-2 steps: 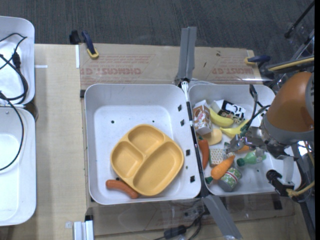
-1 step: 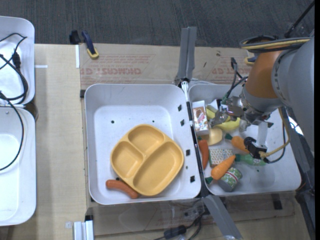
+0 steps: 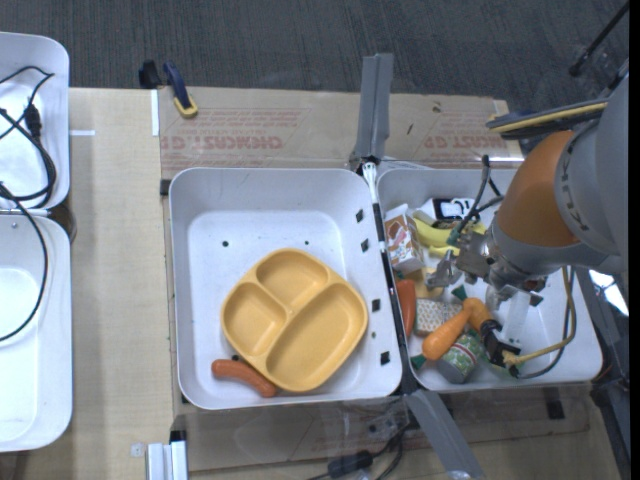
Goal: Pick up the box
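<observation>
Since the box [image 3: 401,240] lies against the left wall of the right bin [image 3: 575,368] beside a banana [image 3: 437,234], the gripper [image 3: 452,268] hangs close by, presumably lining up, its opening impossible to tell.

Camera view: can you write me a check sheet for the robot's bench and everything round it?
Surface: left bin and right bin, white, side by side.
Job's things: box in the right bin by its left wall, not held.
Clutter: yellow plate and sausage in the left bin; banana, carrot, green can in the right.
Grippers: end effector over the right bin, right of the box.
Cables: black cables on the white tubs far left.
Surroundings: cardboard sheet, blue clamp, dark floor.
</observation>
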Robot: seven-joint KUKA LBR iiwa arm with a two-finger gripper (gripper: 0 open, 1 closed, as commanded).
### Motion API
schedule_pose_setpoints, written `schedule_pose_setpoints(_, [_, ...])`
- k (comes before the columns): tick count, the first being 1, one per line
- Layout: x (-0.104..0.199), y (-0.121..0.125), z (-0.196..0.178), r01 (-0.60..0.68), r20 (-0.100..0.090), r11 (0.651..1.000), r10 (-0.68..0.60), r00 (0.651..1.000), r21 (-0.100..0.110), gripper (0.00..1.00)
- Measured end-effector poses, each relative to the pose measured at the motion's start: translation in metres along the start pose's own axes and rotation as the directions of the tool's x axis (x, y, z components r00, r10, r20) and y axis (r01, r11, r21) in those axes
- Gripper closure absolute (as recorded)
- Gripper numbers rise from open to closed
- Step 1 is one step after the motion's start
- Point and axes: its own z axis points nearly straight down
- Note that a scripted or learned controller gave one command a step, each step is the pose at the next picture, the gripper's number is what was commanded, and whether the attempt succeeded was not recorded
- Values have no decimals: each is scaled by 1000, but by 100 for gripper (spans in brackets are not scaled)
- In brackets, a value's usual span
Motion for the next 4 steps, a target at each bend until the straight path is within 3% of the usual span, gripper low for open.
schedule_pose_setpoints(1, [-12, -13, -38, -326, 0, 945, 326, 945, -1, 0])
schedule_pose_setpoints(2, [-98, -16, -119, -326, 0, 945, 326, 945, -1, 0])
schedule_pose_setpoints(3, [-66, -30, -29, -495, 0, 869, 495, 869, 2, 0])
schedule_pose_setpoints(4, [-102, -14, -216, -445, 1, 896, 445, 896, -1, 0])
